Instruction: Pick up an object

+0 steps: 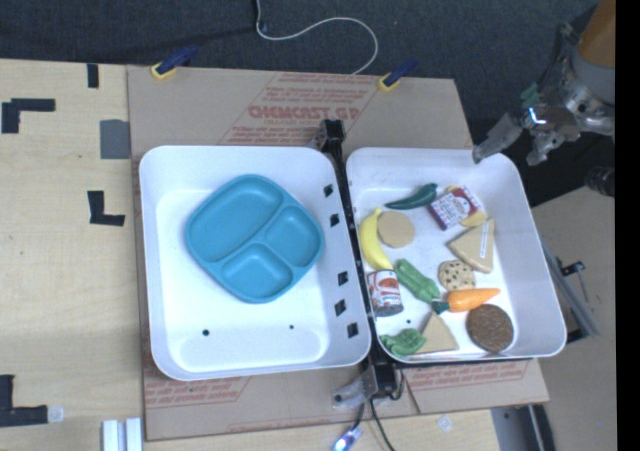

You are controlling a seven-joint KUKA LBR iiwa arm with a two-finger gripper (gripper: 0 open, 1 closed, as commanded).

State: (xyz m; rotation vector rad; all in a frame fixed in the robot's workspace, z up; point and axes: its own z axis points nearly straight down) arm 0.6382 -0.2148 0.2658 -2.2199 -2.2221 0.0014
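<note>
You see the surface (pixel 60 269) carrying a brown cardboard sheet (pixel 290 109), and on that sheet 2 shallow white bins side by side. The left bin (pixel 165 174) holds 1 blue divided plate (pixel 254 236), lying flat near the bin's middle. The right bin (pixel 535 259) holds the small toy foods you may pick from: a banana (pixel 373 242) along its left wall, a round tan cookie (pixel 396 230) just beside the banana, a dark green pepper (pixel 411 198) toward the far edge, a red-and-white packet (pixel 452 207) next to it, a cheese wedge (pixel 474 246), a chocolate-chip cookie (pixel 455 273), a green pickle (pixel 417 281), an orange carrot (pixel 470 299), a brown round patty (pixel 490 327) in the near right corner, a small can (pixel 386 292) and a leafy green piece (pixel 404 343) at the near edge.

The arm enters from the right, and your claw (pixel 497 144) sits off the right bin's far right corner, outside the rim and well apart from every food item. It touches nothing and carries nothing. You cannot tell whether its fingers are spread or pressed together.
</note>
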